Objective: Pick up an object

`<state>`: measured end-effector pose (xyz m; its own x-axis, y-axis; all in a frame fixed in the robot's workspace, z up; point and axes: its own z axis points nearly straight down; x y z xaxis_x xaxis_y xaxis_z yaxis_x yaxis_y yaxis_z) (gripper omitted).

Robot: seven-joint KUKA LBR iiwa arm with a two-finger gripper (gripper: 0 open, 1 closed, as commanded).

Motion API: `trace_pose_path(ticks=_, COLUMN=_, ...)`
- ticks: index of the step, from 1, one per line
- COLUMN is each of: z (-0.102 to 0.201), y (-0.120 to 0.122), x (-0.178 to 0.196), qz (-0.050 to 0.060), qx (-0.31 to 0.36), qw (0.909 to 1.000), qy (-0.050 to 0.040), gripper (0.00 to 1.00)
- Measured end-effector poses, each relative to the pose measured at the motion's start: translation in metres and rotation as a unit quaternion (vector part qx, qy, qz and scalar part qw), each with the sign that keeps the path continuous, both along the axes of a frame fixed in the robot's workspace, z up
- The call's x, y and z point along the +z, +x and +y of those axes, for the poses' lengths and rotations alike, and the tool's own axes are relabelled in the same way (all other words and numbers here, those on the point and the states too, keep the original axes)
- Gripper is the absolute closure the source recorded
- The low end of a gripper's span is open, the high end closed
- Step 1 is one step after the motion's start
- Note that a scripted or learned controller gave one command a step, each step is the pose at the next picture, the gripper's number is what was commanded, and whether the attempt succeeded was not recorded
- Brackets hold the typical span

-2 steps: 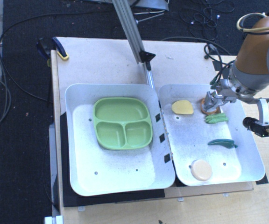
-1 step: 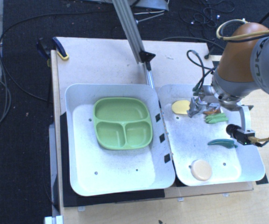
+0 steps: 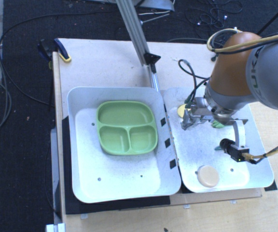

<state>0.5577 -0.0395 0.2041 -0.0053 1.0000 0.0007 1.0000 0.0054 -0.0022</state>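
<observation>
Objects in the right bin [image 3: 255, 178]: a yellow piece [image 3: 181, 111] beside the pincer [image 3: 191, 121], a beige disc [image 3: 208, 176] nearer front. Pincer state: cannot tell. Judging approach step; next, descend onto one.

Pale bench [image 3: 105, 57] carries two white bins side by side: left bin [image 3: 81, 144], right bin [image 3: 255, 173].
</observation>
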Motion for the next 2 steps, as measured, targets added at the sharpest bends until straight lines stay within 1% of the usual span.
trace_pose_path(ticks=1, z=0.049, y=-0.019, x=0.017, qz=0.000, qx=0.001, qw=1.0000, qy=0.0005, gripper=1.00)
trace_pose_path(ticks=2, z=0.104, y=-0.031, x=0.011, qz=0.000, qx=0.001, qw=1.0000, qy=0.0002, gripper=1.00)
